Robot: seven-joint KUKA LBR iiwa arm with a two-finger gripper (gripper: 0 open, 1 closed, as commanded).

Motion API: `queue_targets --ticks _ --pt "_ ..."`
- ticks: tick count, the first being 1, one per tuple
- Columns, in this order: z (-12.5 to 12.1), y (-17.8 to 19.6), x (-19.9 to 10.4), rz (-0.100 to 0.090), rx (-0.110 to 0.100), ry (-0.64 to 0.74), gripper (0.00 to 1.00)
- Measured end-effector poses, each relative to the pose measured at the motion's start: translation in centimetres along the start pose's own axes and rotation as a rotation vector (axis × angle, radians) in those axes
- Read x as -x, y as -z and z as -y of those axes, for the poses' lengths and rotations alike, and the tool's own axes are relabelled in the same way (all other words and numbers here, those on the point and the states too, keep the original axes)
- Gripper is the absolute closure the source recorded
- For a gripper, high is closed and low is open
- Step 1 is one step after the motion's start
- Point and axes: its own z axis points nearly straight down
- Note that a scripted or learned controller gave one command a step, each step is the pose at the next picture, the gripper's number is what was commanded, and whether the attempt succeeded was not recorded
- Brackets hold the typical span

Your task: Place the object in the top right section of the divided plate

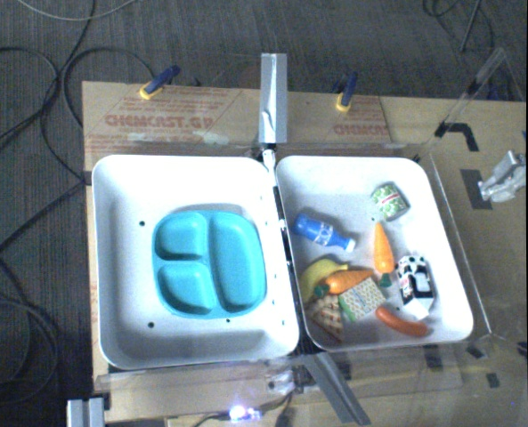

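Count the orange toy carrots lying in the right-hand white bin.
2. One orange toy carrot stands nearly upright in the picture, right of centre in the right-hand white bin. Another lies slanted across the yellow banana. More could hide under the pile.

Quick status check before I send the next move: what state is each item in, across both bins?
Blue divided plate: flat in the left white bin, sections bare.
Blue plastic bottle: lying on its side in the right white bin.
Green patterned can: tipped over, apart from the pile.
Orange toy carrot: lying lengthwise.
Yellow toy banana: partly buried under other toys.
Black-and-white carton: on its side.
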Motion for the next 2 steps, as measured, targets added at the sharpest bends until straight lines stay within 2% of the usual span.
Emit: queue_targets --ticks 1,2 --pt "0.1 -0.1 4.0 0.001 -0.001 0.130 1.00" --pt "-3.9 -0.1 -0.6 0.000 -0.002 0.037 1.00"
